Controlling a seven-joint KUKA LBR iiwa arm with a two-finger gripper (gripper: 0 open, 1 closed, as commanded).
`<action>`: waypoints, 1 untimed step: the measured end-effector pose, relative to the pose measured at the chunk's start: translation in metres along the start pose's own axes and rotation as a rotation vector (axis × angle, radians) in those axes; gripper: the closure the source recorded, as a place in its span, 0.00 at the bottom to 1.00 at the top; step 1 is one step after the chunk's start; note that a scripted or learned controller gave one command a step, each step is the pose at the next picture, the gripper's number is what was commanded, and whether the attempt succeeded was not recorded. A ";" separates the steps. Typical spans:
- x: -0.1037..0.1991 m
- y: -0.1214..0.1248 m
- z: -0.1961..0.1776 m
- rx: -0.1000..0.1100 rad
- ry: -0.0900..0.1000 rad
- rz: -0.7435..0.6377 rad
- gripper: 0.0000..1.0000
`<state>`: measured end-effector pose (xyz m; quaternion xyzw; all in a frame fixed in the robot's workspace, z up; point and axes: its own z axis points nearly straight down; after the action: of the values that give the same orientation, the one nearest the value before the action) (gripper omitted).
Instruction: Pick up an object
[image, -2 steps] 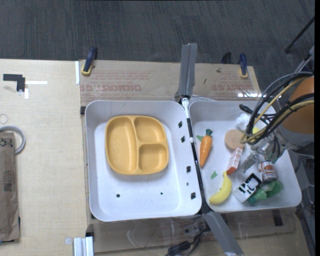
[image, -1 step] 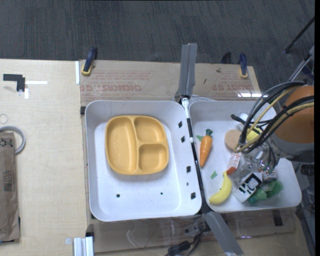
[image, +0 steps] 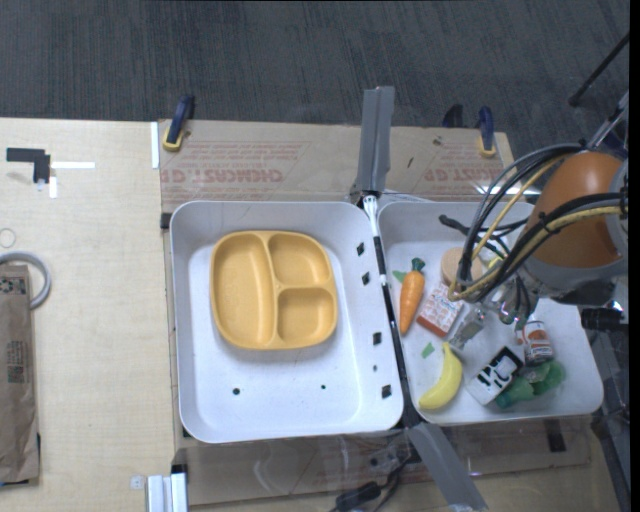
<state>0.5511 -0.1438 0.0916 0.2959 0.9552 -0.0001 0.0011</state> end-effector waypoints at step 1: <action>0.019 -0.001 -0.094 -0.001 -0.001 -0.287 0.00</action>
<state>0.5349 -0.1338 0.1859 0.1561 0.9877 -0.0001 0.0018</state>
